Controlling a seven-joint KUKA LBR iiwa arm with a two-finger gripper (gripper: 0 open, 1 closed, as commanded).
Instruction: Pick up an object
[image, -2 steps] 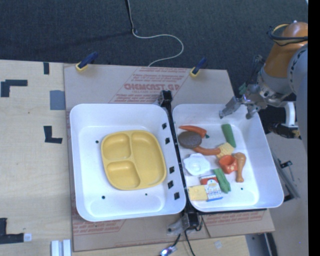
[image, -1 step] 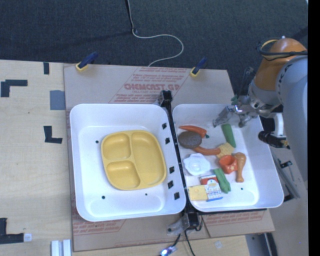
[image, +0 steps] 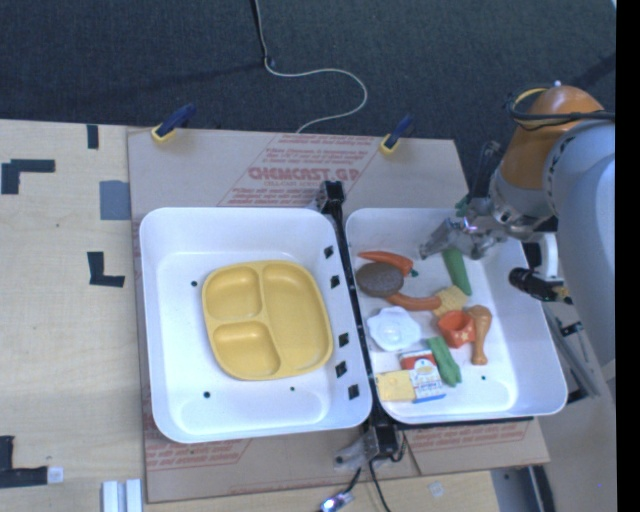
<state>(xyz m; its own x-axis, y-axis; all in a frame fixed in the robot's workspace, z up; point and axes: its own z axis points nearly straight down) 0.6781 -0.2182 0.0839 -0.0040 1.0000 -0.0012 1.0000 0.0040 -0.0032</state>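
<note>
Arm: grey KUKA arm (image: 575, 190) reaching in from the right, orange band at top, wrist bent down over the far right part of the right bin (image: 500, 395).

End effector: the end effector (image: 455, 238) sits low over the bin's back corner, just above the upper end of a green pepper-like piece (image: 457, 270). Whether it is open or closed I cannot tell (dark metal parts overlap there, and nothing is plainly seen between them).

Candidate object: the green piece lies tilted, just beside the end effector and apart from the main heap, which likely makes it the easier pick.

Other contents, right bin: orange carrot (image: 385, 261) at the back; brown round patty (image: 379, 279) touching it; a sausage-like strip (image: 412, 299) below; white lid-like disc (image: 391, 327); red-orange cup shape (image: 455, 327) beside a drumstick (image: 480, 331); second green piece (image: 444, 361); yellow block (image: 395, 386) and small printed carton (image: 427, 379) near the front wall.

Left bin: the left bin (image: 170, 300) holds one yellow divided plate (image: 266, 319), lying flat mid-bin.

Worktop: both bins rest on a cardboard sheet (image: 290, 170) clamped at the back, probably to keep them from sliding.

Task stage: judged approach or grasp attempt; nothing visibly lifted.

Risk: crowded toys near the target could be nudged.
</note>
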